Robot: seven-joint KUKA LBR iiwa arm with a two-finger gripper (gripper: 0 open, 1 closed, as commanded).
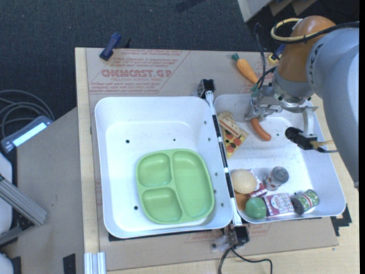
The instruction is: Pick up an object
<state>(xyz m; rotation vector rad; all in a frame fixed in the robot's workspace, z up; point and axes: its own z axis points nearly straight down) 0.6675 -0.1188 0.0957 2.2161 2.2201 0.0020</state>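
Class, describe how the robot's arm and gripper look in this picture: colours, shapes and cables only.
The arm is bulky, rounded and light grey, with an orange band above the wrist. A yellow cable loops beside the band. The gripper is small, of grey metal with dark parts.

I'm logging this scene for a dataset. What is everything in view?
divided plate: 1, green, left bin
left bin: 1, white
right bin: 1, white
pizza slice: 1, right bin's left edge
hot dog: 1, orange-red, under gripper
bread roll: 1, tan
green ball: 1, near corner
carton: 1, red-white
cans: 2, near end
carrot: 1, bench behind bins
gripper: 1, over right bin's far end
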